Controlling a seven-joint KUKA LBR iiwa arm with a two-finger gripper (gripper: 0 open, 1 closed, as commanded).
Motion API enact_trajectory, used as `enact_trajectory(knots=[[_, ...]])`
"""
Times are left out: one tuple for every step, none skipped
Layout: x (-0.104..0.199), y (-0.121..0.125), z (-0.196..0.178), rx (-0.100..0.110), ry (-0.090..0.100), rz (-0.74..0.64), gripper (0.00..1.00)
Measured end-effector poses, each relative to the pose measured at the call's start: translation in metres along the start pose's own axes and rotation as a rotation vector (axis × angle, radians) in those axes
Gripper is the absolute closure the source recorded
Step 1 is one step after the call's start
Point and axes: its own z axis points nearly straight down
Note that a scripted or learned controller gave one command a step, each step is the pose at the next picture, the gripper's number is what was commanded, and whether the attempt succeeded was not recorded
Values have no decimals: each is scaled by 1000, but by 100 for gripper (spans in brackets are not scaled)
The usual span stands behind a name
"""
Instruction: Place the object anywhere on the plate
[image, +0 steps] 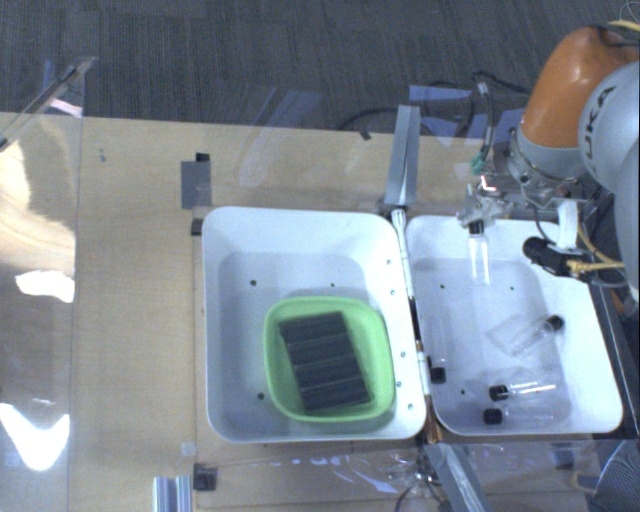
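A green plate (375, 335) lies in the left bin (225, 330) with a dark ribbed block (322, 362) resting on it. My gripper (477, 226) hovers over the far left part of the right bin (590, 400). It is shut on the black-capped top of a clear tube (480, 262), which hangs straight down from the fingers above the bin floor. The gripper is well to the right of the plate, across the wall between the bins.
On the right bin's floor lie a clear tube with a black cap (522, 333), another capped tube (523, 390), a loose black cap (492, 416) and a small black piece (437, 375). A metal post (403, 160) stands behind the bins.
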Motion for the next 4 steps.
enact_trajectory(knots=[[67, -74, 2, 4, 3, -101, 100], [118, -112, 2, 3, 4, -292, 100], [161, -152, 3, 4, 4, -432, 100], [161, -152, 3, 4, 4, -431, 0]])
